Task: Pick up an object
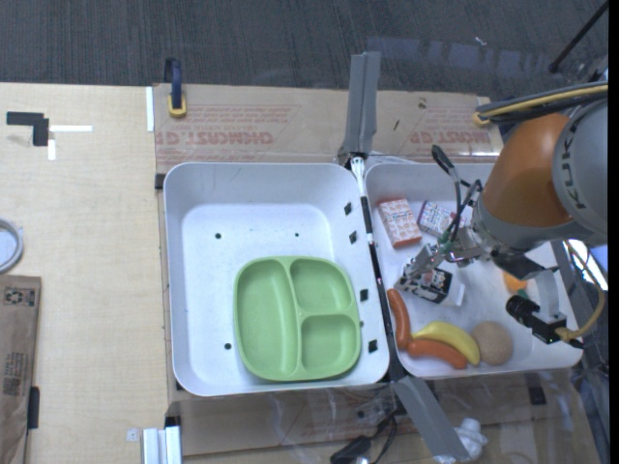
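While the arm reached over the right bin, the gripper hung low in its middle; grip state unreadable. Banana lay just below-right of it, red box just above-left.

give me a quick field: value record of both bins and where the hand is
left bin: green divided plate
right bin: banana, orange-red sausages, tan round item, small red-and-white box
arm: reaches in from the right, over the right bin
hand: low over the middle of the right bin, beside a small dark item
hand state: cannot tell
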